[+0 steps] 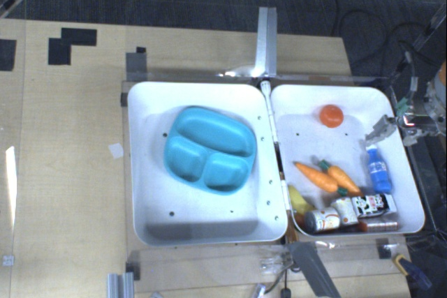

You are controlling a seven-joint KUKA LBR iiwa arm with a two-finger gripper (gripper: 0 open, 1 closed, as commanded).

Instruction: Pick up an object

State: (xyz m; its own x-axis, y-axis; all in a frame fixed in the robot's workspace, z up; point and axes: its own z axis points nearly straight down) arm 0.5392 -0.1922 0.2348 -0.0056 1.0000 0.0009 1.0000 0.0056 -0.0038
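The claw (383, 129) is at the 3 o'clock edge of the right bin (349, 95), just above the cap of the blue bottle (378, 172). Whether it is spread or pressed together cannot be told from here, and nothing is seen between its tips.

The objects to pick lie in the right bin, most of them crowded toward 5 o'clock: two carrots (327, 178) side by side, a yellow piece (299, 200), a small can (323, 221) and a black-and-white box (369, 206). An orange ball (332, 116) sits alone at 12 o'clock. The left bin (150, 150) holds a blue tray (208, 149) with three compartments.

The risk is probably a slip. The bottle looks like smooth, round plastic, so it could roll away if the claw closes off-centre. It also lies near the bin wall, and the claw could hit the rim. In the crowded corner, a grasp may push neighbours or catch two things. The ball is round and could escape too. The carrots seem matte and tapered.
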